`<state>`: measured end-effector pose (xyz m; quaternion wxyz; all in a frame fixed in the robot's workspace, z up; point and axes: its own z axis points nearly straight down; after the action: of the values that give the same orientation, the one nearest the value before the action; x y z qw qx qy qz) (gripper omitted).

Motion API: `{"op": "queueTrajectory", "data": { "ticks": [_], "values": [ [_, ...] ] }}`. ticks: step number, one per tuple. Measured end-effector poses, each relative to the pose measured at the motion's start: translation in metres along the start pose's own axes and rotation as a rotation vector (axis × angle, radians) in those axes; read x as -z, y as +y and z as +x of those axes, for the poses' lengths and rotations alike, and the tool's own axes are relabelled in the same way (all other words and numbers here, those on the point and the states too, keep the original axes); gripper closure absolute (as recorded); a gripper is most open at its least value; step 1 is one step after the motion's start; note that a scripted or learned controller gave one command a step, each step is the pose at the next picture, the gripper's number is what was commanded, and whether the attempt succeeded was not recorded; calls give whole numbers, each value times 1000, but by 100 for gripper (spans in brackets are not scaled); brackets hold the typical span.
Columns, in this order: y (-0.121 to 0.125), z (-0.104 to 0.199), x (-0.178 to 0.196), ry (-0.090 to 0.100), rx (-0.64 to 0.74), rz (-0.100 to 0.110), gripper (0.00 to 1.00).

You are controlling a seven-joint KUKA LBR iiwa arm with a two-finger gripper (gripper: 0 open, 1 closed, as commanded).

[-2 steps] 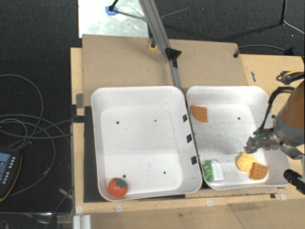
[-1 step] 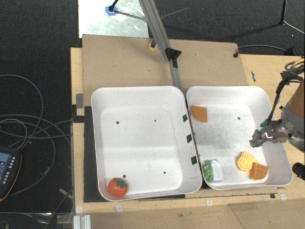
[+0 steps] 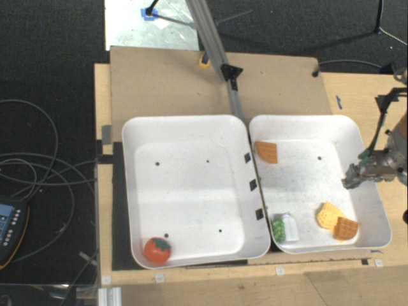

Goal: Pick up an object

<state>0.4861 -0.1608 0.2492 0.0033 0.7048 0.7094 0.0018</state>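
Gripper (image 3: 352, 178): at right edge of right bin, low over its right wall, coming in from the right; tip is small and dark, can't tell its state; nothing seen between the tips.
Arm (image 3: 389, 164): grey, barely in view at the right side, thin dark cable running up from it.
Right bin (image 3: 306, 127): white, shallow, holds four things.
Orange wedge (image 3: 266, 152): upper left of right bin, close to the divider side, well apart from gripper.
Yellow waffle (image 3: 327, 215): lower right of right bin, below and left of gripper, near it but apart.
Orange waffle (image 3: 345, 228): touching the yellow waffle on its lower right, near the bin's bottom right corner.
Green pack (image 3: 283, 227): green and white, lower left corner of right bin, against the wall.
Left bin (image 3: 185, 129): white, touching right bin along the middle.
Tomato (image 3: 157, 250): red with green top, bottom left corner of left bin, far from gripper.
Bench (image 3: 166, 75): brown board under both bins.
Pole (image 3: 210, 30): grey, slanting from top down to the bins' junction.
Pendant (image 3: 9, 222): on dark floor at left, with cables.
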Motion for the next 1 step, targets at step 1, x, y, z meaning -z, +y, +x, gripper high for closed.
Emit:
{"op": "queueTrajectory", "data": {
  "ticks": [1],
  "values": [
    [2, -1, 49, 0, 0, 0, 100]
  ]
}}
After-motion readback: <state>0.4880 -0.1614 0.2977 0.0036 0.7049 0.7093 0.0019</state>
